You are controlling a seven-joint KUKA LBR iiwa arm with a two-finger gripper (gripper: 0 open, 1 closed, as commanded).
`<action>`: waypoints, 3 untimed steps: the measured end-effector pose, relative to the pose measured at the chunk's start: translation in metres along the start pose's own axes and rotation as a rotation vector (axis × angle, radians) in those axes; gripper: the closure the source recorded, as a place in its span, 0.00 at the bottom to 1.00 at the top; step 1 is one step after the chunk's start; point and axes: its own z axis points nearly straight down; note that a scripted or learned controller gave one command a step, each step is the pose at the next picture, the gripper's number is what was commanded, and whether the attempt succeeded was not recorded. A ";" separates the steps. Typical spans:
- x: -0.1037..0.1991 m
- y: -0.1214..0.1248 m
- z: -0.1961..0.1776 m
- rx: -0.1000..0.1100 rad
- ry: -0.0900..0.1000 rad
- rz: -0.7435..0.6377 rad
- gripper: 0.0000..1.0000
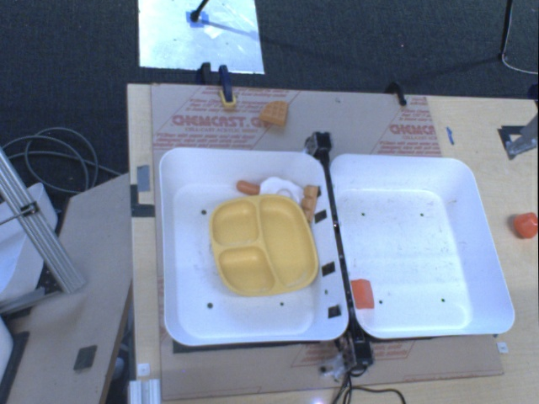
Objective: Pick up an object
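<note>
Left of centre, a yellow tray (263, 247) lies in the left bin (189, 310), a sausage (248, 188) just above it; an orange block (362, 293) sits lower left in the right bin (472, 251)

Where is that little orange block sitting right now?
The orange block lies in the right bin, in its near-left corner, close to the divide from the left bin holding the yellow divided plate.
</note>
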 end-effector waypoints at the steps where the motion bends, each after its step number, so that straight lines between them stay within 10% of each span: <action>1: 0.119 -0.066 -0.005 0.001 0.007 -0.021 0.00; 2: 0.207 -0.046 -0.112 -0.011 0.006 -0.021 0.00; 3: 0.226 -0.066 -0.106 0.001 0.005 -0.014 0.00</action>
